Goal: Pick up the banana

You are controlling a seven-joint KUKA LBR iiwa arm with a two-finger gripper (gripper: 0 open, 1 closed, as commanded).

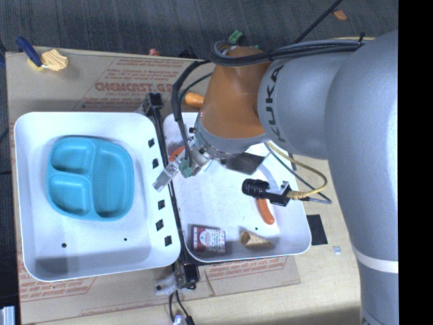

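Orange-yellow and half covered by the arm [325,100] at the far edge of the right bin [216,205]: likeliest the banana [193,100], though cannot say for sure. Down low by that bin's left edge with the tool [174,170]; cannot tell how far open, or whether closed on anything. Judging so, nothing lifted yet, with reaching, grasping and raising all left to do.

Grey arm [318,100] looms over the right bin [216,205], hiding much of its far half and all but the end of an orange item [193,100]; the gripper [172,173] appears blurred.
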